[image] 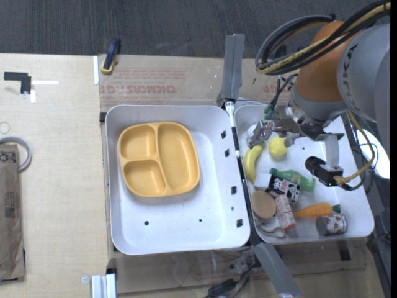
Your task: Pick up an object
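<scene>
The grey-and-orange arm [335, 61] reached in from the right and hung over the far part of the right bin [367, 219], its gripper [265, 129] low above the bin's far-left corner. Whether the end effector was open or closed could not be told from this angle, and nothing was seen between its parts. Just right of the gripper lay a small yellow lemon-like fruit [277, 146], and just near of it a yellow banana [250, 161] ran along the bin's left wall. The rest of the pickable clutter sat toward the near side of that bin: a green-capped bottle with a dark label [290, 181], a round brown disc [263, 205], a small red-and-white carton [285, 213], an orange carrot [315, 211] and a short can [333, 224] in the near-right corner. A black cable fitting [317, 166] hung from the arm over the middle of the bin. The left bin [180, 228] held a yellow three-compartment plate [159, 159], lying flat toward its far-left side. On the bench to the left lay a brown paper bag [10, 210], and a blue-and-yellow tool [111, 56] rested on the far cardboard sheet [161, 82].
</scene>
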Action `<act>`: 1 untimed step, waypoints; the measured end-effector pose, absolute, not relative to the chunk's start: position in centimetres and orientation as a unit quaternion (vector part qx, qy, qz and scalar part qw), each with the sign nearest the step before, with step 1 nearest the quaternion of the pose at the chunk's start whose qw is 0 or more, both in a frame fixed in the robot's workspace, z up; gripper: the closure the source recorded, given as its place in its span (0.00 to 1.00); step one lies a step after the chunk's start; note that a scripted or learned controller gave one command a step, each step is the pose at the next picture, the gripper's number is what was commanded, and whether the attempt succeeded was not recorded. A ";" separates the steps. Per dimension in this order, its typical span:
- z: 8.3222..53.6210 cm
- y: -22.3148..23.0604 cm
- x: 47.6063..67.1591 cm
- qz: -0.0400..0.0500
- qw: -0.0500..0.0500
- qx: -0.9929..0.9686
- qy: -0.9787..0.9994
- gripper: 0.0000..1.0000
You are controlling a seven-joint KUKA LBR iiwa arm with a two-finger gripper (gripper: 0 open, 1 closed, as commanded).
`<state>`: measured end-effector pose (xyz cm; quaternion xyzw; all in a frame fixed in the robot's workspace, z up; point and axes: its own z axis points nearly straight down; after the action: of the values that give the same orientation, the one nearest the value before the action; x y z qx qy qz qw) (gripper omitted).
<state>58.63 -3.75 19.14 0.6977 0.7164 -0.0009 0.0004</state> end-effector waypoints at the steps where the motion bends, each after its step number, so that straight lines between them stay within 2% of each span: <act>1: 19.1 -7.0 57.5 -0.001 0.000 0.579 0.815 0.00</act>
<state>57.50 -7.02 19.13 0.5793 0.8151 -0.0011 -0.0002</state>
